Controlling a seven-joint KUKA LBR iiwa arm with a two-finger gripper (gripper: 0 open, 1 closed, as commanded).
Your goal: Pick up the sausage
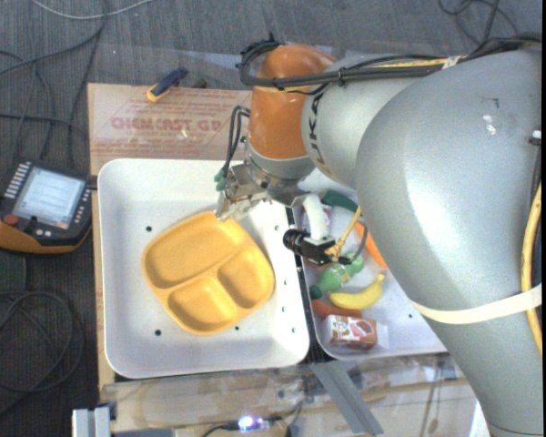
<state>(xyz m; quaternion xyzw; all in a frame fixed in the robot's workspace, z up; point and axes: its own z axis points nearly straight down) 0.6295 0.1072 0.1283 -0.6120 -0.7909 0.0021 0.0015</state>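
Note:
The sausage [327,307], a short reddish-brown piece, lies in the right bin [409,330] just below a banana and partly under it. My gripper [230,200] hangs over the left bin [127,244], at the upper edge of a yellow divided plate [209,269]. It is well to the left of the sausage and further back. Nothing is visibly held by it. The grey arm hides most of the right bin.
In the right bin, a yellow banana [358,293], a green item [330,280], an orange carrot [374,254] and a red-and-white packet [352,332] crowd around the sausage. A pendant [42,206] lies left of the bench.

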